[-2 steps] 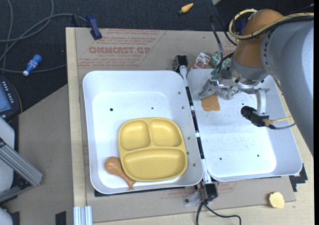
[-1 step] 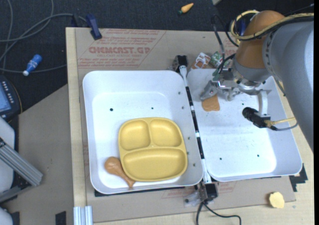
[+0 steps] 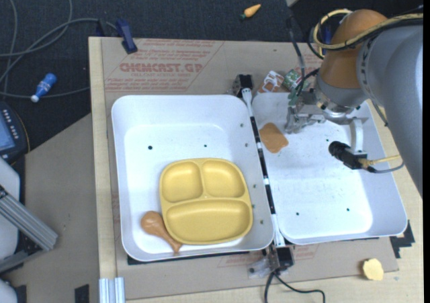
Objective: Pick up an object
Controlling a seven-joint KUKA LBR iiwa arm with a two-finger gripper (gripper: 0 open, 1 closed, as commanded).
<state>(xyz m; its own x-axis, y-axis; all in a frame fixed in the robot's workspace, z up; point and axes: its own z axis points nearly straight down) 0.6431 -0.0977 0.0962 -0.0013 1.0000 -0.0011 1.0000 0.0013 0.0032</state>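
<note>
The gripper (image 3: 295, 120) is hanging low over the far left corner of the right bin (image 3: 336, 214), and whether it is wide or narrow I cannot tell, since the wrist is hiding that part from this slant. Nothing is showing as held. Just beside it, toward the divider, a flat tan piece (image 3: 273, 138) is lying on the bin floor close to the left wall; it is looking like the likeliest target, because the tool is sitting nearer to it than to anything else. Being so thin and so close to the wall, it is probably going to be awkward to pinch. A crumpled wrapper (image 3: 282, 81) is resting at the bin's far rim, behind the tool. Further out, the left bin (image 3: 134, 120) is carrying a yellow divided plate (image 3: 203, 199) with a toy drumstick (image 3: 160, 228) tucked against its near left edge, well apart from the arm, so those are seeming outside this attempt
</note>
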